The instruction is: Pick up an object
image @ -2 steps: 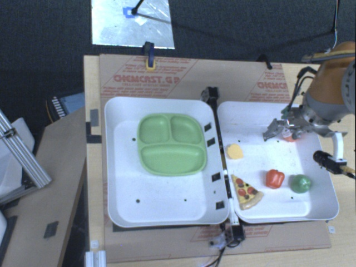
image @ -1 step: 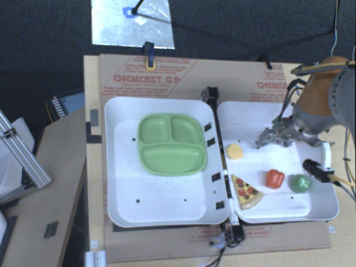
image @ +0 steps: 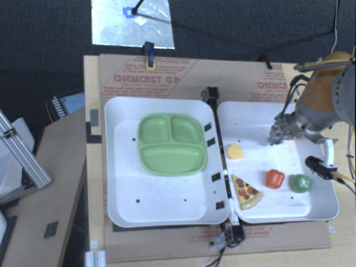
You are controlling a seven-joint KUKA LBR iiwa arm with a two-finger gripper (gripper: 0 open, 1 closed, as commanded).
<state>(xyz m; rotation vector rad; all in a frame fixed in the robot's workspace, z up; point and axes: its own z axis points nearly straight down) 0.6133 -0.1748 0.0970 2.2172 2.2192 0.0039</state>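
The gripper (image: 277,134) hangs low over the bare far part of the right bin (image: 253,120), with the arm (image: 325,96) coming in from the right; whether it is open or closed I cannot tell, and it holds nothing that I can see. The toys lie nearer the front: a yellow piece (image: 235,151) by the divider, a pizza slice (image: 246,192), a red pepper (image: 274,178) and a green ball (image: 300,183) side by side; all lie apart from the gripper. The left bin (image: 122,196) holds a green plate (image: 171,144).
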